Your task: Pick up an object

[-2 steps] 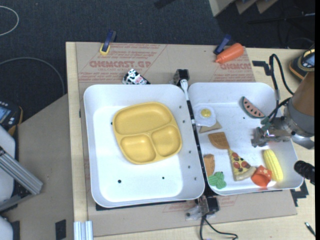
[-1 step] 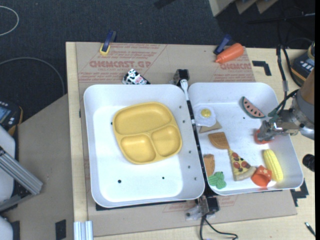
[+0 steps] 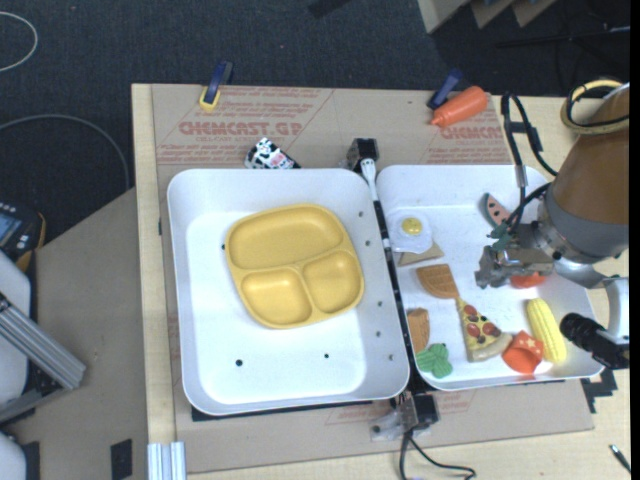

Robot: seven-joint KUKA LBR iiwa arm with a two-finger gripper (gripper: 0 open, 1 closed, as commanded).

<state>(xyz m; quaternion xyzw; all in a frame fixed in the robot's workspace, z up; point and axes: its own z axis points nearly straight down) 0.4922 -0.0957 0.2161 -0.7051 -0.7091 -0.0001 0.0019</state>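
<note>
Cardboard-topped counter (image 3: 300, 118) carries both bins, and your gripper (image 3: 503, 263) hangs low in the right bin (image 3: 440, 183) beside a red toy (image 3: 527, 279), nothing visibly lifted; I cannot tell the jaws' state.

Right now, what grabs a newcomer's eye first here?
The big yellow divided tray sitting alone in the left bin. Next, the arm's pincer low over the right bin, among scattered toy food: a fried egg, a pizza slice and corn.
</note>
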